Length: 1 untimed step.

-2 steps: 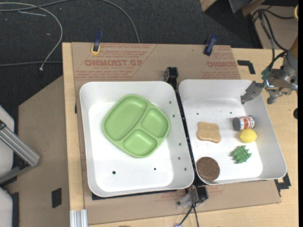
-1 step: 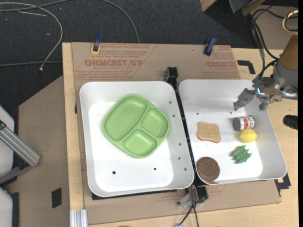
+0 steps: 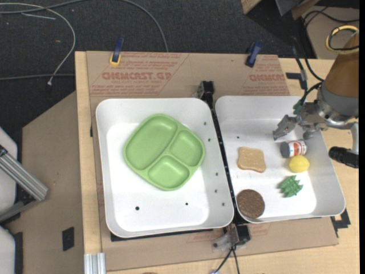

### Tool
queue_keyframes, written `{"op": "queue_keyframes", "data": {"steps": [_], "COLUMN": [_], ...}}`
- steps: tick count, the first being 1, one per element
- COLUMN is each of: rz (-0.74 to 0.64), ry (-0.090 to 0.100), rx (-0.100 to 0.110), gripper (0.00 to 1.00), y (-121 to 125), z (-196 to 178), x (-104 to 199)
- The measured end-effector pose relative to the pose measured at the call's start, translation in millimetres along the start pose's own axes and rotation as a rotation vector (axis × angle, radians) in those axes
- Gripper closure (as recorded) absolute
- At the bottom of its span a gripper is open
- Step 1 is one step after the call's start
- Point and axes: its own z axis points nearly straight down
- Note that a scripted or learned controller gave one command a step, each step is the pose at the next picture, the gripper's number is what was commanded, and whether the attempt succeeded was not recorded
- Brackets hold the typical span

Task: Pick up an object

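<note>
A cardboard-covered tabletop [image 3: 171, 67] carries two white bins. In the right bin [image 3: 251, 110], near its far right corner, the claw [image 3: 296, 129] hangs spread wide and empty just above a small can [image 3: 294, 149]; nothing is lifted yet, so the grasp remains.

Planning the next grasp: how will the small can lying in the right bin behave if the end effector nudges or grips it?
The can lies on its side, so a nudge would probably roll it, maybe into the lemon beside it. It looks small and rigid, likely light. Its smooth round wall may slip.
</note>
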Motion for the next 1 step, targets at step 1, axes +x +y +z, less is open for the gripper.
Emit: {"op": "queue_keyframes", "data": {"steps": [1], "rz": [-0.001], "ry": [-0.006], "rx": [-0.014], "gripper": [0.0], "y": [8.4], "z": [45.4], "x": [-8.9]}}
